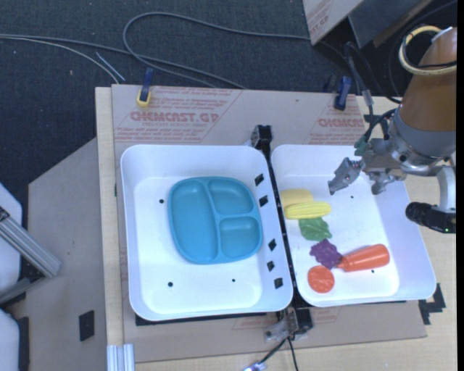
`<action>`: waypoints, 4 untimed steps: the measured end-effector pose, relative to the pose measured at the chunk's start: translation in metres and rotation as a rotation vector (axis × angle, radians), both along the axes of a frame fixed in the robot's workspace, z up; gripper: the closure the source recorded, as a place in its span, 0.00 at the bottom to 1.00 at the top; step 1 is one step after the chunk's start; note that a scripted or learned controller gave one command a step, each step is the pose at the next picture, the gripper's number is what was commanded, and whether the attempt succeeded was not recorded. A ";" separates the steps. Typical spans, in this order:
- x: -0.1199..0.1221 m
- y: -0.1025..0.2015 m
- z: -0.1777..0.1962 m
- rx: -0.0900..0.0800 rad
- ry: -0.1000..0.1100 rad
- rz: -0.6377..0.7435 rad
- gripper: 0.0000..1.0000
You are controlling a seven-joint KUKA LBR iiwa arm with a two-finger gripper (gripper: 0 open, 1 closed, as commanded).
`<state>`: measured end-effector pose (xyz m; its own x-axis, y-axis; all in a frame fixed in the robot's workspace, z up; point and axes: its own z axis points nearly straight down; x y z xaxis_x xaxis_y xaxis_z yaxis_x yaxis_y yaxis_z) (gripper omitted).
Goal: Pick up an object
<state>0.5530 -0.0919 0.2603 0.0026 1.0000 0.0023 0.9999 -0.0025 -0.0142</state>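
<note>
The gripper (359, 177) is hovering spread and empty over the right bin (413, 253); the corn cob (306, 210) is lying just left and nearer, its long axis running left-right.

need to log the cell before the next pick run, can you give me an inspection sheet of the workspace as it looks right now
surface: brown board bearing two white bins, left bin and right bin, side by side.
job's things: in the right bin, yellow corn, green piece, purple grapes, orange carrot, red-orange tomato, clustered along its left half.
clutter: blue divided plate in the left bin.
grippers: gripper above the right bin's upper part, fingers spread, holding nothing.
cables: grey cables looping on the dark floor beyond the board.
surroundings: blue clamps at the board's far edge; cardboard box at top.
</note>
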 end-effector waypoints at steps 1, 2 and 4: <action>0.002 0.000 0.006 -0.001 -0.013 0.003 0.00; 0.006 -0.009 -0.048 -0.001 -0.009 0.001 0.00; -0.002 -0.013 -0.172 0.001 -0.006 0.002 0.00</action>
<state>0.5510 -0.1051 0.0885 0.0007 1.0000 0.0030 1.0000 -0.0006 -0.0080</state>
